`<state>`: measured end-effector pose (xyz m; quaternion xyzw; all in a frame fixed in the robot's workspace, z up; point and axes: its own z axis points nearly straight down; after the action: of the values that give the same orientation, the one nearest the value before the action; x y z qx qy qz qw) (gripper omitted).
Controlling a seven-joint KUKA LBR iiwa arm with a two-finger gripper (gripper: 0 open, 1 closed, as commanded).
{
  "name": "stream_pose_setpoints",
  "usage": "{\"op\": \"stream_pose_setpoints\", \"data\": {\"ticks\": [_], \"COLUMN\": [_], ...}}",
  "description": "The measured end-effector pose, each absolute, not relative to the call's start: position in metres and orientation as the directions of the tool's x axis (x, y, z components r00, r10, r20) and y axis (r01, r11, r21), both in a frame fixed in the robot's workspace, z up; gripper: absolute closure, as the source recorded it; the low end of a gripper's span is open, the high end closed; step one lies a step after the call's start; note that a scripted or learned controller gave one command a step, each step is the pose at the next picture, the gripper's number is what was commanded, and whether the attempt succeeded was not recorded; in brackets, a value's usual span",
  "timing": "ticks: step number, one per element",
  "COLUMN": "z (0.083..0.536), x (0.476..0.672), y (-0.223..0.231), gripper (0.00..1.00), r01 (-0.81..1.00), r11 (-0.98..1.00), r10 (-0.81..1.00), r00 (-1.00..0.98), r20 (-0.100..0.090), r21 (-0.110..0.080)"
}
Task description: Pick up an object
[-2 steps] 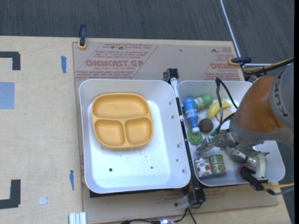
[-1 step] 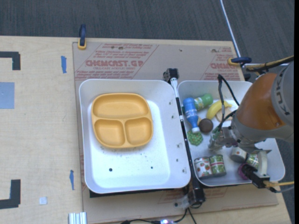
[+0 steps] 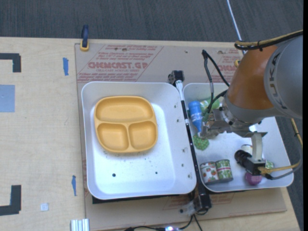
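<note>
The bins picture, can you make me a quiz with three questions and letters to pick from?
1. Where is the yellow plate?
A. left bin
B. right bin
C. on the bench outside the bins

2. How many sections does the plate have?
A. two
B. three
C. five

3. How do the two small cans lie?
A. stacked
B. far apart
C. side by side

Answers: 1 A, it sits in the left bin's upper part. 2 B, one long section above two smaller ones. 3 C, they lie next to each other by the right bin's front wall.
</note>
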<state>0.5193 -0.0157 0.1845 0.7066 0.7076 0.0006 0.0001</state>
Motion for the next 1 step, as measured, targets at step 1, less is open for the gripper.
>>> {"op": "stream_pose_setpoints", "data": {"ticks": [1], "z": [0.1844], "x": [0.5191], "y": [-0.0161], "gripper": [0.00], "r01": [1.000], "r11": [0.001], "r10": [1.000], "r00": [-0.001], "r20": [0.000], "r21": [0.001]}}
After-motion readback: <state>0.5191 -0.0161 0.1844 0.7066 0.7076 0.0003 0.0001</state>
